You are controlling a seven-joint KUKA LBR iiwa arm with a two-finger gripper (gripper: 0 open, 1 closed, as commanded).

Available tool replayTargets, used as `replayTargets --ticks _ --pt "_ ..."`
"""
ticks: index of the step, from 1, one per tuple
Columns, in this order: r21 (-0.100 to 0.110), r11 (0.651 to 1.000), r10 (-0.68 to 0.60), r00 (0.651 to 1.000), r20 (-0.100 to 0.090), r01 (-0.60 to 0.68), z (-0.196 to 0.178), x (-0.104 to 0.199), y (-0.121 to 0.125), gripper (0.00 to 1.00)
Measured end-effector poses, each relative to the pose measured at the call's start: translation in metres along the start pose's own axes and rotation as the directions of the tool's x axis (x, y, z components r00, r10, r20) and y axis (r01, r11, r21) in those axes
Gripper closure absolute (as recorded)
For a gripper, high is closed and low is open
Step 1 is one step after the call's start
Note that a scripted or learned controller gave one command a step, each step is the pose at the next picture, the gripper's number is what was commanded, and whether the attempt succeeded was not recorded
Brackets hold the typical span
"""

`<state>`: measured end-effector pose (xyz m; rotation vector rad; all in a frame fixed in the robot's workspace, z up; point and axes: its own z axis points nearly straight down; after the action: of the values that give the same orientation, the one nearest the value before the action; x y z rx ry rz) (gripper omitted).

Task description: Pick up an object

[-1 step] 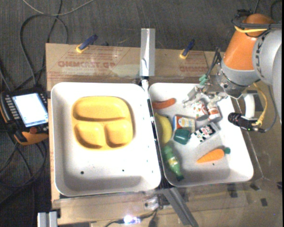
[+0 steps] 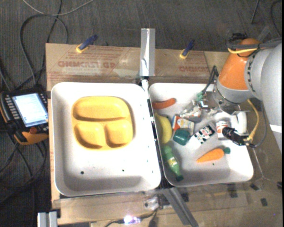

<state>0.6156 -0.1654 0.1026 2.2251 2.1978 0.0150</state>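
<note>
1 yellow tray (image 2: 103, 121), left bin (image 2: 66, 174); right bin's (image 2: 236, 174) clutter unclear.

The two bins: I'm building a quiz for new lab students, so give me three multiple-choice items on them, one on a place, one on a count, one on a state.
1. Where does the yellow tray lie?
A. left bin
B. right bin
C. on the cardboard

2. How many compartments does the tray have?
A. one
B. three
C. six

3. How does the green bottle rest?
A. upright
B. on its side
C. atop the carrot

Answers: 1 A, it sits inside the left bin. 2 B, one wide hollow above two smaller ones. 3 B, it lies flat along the right bin edge, apart from the carrot.
</note>
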Motion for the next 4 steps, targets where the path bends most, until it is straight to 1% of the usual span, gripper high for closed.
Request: replayTargets --ticks 1,2,3,4 --pt "0.007 1.000 -0.002 1.000 -0.003 0.002 -0.005 0.001 -0.001 1.00" --pt "0.007 1.000 -0.002 1.000 -0.003 0.002 -0.005 0.001 -0.001 0.00" --pt "0.011 0.989 -0.146 0.989 0.001 0.146 0.014 -0.013 0.021 0.00" --pt "0.008 0.989 -0.148 0.989 0.004 0.148 0.005 -0.013 0.022 1.00"
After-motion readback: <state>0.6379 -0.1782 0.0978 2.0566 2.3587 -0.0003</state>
